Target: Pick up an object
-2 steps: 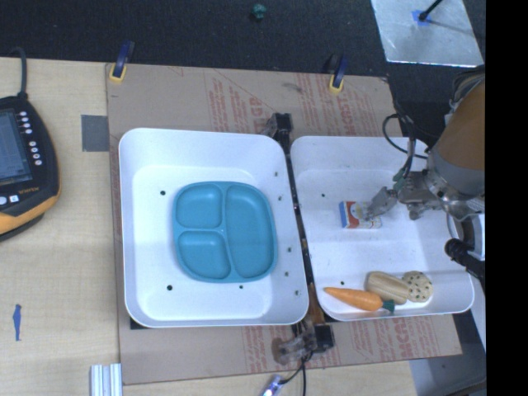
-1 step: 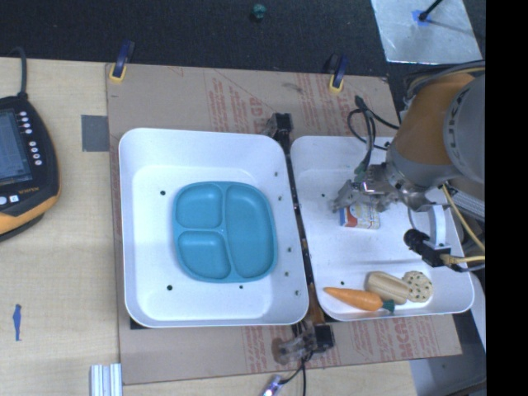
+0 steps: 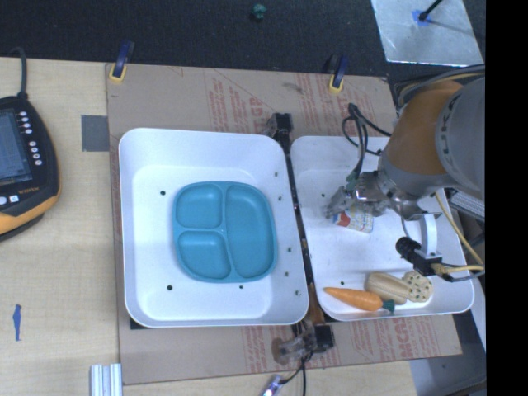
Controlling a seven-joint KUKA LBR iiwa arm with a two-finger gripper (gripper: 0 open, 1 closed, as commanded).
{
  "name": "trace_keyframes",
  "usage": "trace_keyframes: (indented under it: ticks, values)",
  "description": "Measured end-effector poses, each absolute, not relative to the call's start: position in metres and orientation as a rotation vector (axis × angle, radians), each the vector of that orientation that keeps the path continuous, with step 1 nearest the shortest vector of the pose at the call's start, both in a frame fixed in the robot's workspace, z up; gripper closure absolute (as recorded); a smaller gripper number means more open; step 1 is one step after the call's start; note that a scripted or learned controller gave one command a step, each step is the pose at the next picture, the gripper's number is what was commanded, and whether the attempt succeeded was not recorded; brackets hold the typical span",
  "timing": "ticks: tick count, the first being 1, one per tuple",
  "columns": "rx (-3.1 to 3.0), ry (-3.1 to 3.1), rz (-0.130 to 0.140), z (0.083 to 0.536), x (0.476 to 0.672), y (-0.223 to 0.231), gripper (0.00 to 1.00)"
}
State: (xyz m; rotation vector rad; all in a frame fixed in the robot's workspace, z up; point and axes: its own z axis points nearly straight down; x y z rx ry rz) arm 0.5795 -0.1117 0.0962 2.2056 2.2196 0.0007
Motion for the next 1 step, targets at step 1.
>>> trace_keyframes:
  ticks: [1]
  values:
    - [2.208,2.22,-0.002,0.0959,0.5864,-0.1045,0.0]
